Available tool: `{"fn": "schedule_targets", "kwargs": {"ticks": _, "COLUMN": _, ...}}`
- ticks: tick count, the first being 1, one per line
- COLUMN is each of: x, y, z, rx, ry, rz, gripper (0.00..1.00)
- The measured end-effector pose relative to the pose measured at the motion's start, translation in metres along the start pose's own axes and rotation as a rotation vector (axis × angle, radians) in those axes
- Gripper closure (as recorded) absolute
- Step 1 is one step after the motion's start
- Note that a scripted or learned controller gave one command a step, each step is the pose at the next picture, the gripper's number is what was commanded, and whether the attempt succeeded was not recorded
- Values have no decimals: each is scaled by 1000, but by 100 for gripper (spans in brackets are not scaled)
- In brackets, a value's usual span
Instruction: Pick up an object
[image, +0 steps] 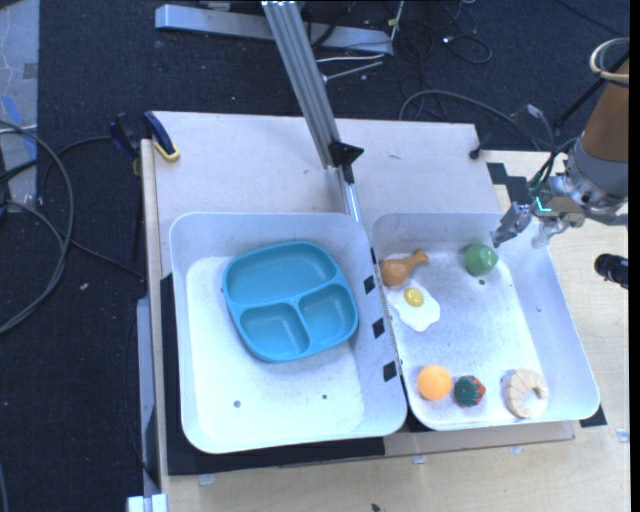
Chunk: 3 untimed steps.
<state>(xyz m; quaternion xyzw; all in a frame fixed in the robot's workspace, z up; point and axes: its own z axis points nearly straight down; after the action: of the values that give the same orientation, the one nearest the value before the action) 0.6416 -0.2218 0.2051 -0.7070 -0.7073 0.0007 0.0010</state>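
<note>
At the right edge of the frame we see the gripper (522, 228) above the upper right rim of the right bin (560, 320), its fingers apart and holding nothing. Just left of it, the green ball (481, 260) lies inside this bin, near the chicken leg (403, 266).

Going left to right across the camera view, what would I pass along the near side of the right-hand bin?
Orange ball → dark multicoloured ball → pale shrimp-like toy, all lying apart in the right bin.
</note>
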Motion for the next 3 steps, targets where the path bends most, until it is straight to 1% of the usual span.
{"fn": "schedule_targets", "kwargs": {"ticks": 1, "x": 0, "y": 1, "z": -2, "rx": -3, "ry": -1, "rz": -1, "gripper": 0}}
{"fn": "schedule_targets", "kwargs": {"ticks": 2, "x": 3, "y": 9, "z": 58, "rx": 2, "ry": 0, "rz": -4, "gripper": 0}}
{"fn": "schedule_targets", "kwargs": {"ticks": 3, "x": 3, "y": 8, "z": 112, "rx": 1, "ry": 0, "rz": -3, "gripper": 0}}
